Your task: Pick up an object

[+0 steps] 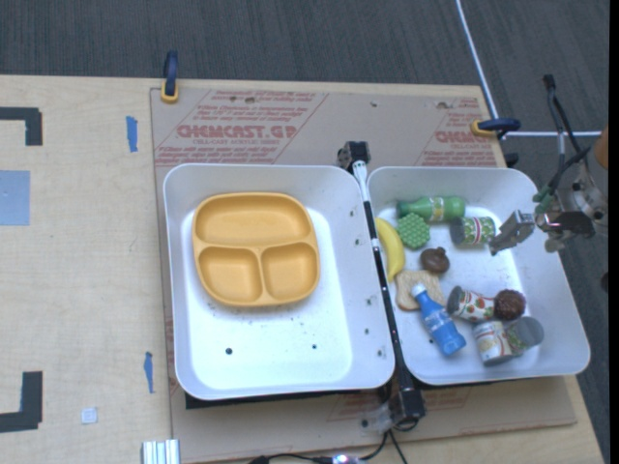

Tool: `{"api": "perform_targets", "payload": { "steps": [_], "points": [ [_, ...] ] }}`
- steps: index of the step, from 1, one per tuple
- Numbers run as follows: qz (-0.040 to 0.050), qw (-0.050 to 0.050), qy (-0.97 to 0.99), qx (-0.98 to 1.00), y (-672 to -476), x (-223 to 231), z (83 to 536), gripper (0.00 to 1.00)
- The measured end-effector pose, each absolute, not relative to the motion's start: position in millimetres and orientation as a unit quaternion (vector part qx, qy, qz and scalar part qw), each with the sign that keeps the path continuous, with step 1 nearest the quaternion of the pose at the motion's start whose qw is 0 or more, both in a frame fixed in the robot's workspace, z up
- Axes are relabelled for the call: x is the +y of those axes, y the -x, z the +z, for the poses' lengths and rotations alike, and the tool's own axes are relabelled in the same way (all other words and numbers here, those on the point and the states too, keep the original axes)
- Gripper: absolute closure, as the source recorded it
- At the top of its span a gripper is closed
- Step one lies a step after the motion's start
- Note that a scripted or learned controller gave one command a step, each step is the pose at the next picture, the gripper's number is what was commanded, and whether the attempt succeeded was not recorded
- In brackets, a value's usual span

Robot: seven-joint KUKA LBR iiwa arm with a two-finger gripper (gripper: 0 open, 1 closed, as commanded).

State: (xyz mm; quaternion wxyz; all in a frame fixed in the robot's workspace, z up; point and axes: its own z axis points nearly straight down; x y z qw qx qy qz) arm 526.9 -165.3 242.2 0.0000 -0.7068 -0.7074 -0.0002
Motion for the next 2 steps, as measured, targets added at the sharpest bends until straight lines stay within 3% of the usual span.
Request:
{"api": "perform_targets", "payload": {
  "steps": [1, 2],
  "points": [
    [0.0004, 0.001, 0.707, -0.707, -529.2, -209.5, 104.5, 0.0],
    [-0.0019, -0.003, 0.707, -0.707, -481.6, -153.5, 87.1, 0.0]
  ]
}}
